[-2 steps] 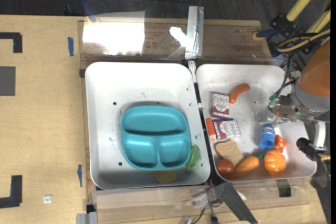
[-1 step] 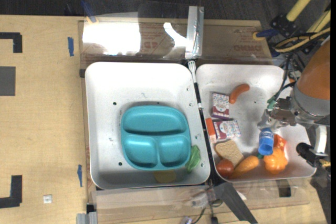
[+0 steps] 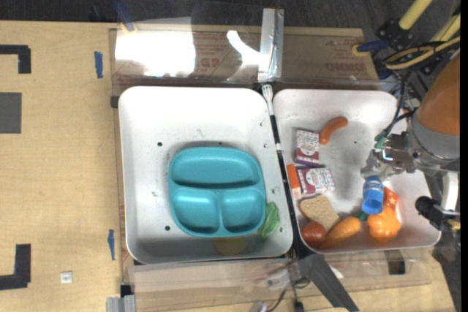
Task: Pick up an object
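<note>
My gripper [image 3: 378,170] hangs over the right side of the right bin [image 3: 363,102], reaching in from the right. A small blue bottle [image 3: 373,197] lies directly below it, touching or nearly touching its tip. An orange pepper [image 3: 385,224] and a carrot [image 3: 344,229] lie just in front of the bottle. Further left in the same bin are a bread slice [image 3: 319,210], a red tomato [image 3: 314,232], two small cartons [image 3: 308,145] [image 3: 314,180] and an orange sausage [image 3: 333,128].
The left bin [image 3: 146,157] holds a teal divided plate [image 3: 216,190] with a green item [image 3: 270,219] at its right edge. A clear sheet and metal bracket [image 3: 270,40] stand behind the bins. Yellow pole and cables [image 3: 417,18] are at top right.
</note>
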